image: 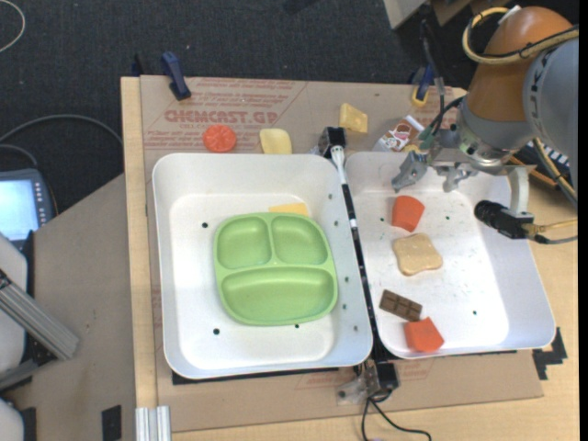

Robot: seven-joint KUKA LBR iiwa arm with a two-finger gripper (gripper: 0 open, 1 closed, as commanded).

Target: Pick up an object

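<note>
Two shallow white bins sit side by side on my desk (276, 393). Nearest me in the right bin (514, 310) lies an orange-red block (424, 335), touching a flat brown chocolate-like bar (400, 305) just behind it. Further back rests a tan, bread-shaped slice (417, 254), matte and rounded at the top. Beyond that stands a second orange block (408, 213), slightly tilted, with soft edges.

My tool (430, 175) hangs just above and behind that second block. Its two grey fingers (408, 172) are spread apart, released, with nothing between them; I cannot tell whether a tip brushes the block.

The left bin (184, 338) carries a smooth green plastic tray (274, 269) with three compartments. A pale yellow piece (290, 209) peeks from behind its far rim, mostly hidden.

At the back, on the cardboard sheet (230, 108), I see a ridged red disc (220, 139), a pale yellow lump (275, 141), a yellow wedge (353, 118) and a small printed packet (398, 136), too small to read. The arm's orange band (510, 72) is partly cut off by the frame.
</note>
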